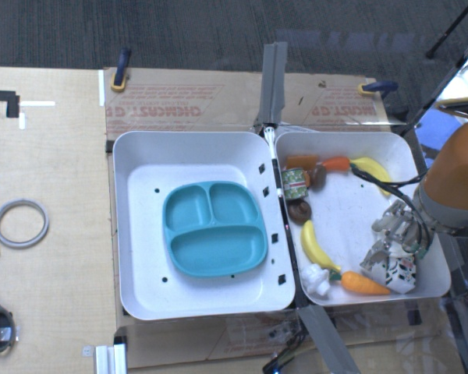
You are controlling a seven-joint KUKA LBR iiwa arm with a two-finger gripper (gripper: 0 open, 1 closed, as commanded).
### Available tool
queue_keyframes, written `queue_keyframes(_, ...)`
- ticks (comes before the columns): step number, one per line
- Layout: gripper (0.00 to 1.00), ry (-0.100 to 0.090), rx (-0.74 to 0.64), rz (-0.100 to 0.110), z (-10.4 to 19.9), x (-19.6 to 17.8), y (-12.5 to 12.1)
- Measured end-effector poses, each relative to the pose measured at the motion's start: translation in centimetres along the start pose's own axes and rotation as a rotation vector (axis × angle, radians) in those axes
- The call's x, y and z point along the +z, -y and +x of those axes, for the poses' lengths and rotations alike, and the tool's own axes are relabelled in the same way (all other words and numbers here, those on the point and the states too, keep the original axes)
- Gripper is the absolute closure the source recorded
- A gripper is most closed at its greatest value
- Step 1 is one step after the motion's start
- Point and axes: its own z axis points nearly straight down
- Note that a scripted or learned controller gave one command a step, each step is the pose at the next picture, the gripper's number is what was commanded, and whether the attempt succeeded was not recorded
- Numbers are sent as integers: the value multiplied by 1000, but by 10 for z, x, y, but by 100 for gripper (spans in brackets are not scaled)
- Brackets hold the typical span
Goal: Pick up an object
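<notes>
My gripper is low in the right bin, near its front right corner. It hangs just over a white object with black spots by the bin's front wall. An orange carrot lies just left of that object. Further left are a yellow banana and a small white item. At the back of the bin lie a second banana, another orange piece, a green-labelled can and two brown items.
The left bin holds a teal divided plate. A grey divider runs between the bins at the back. A tape roll lies on the wooden bench to the left. The arm's cable crosses the right bin.
</notes>
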Motion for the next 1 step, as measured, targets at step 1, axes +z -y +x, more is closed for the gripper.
queue_keyframes(1, 0, 1, 225, 1, -42, 0, -77)
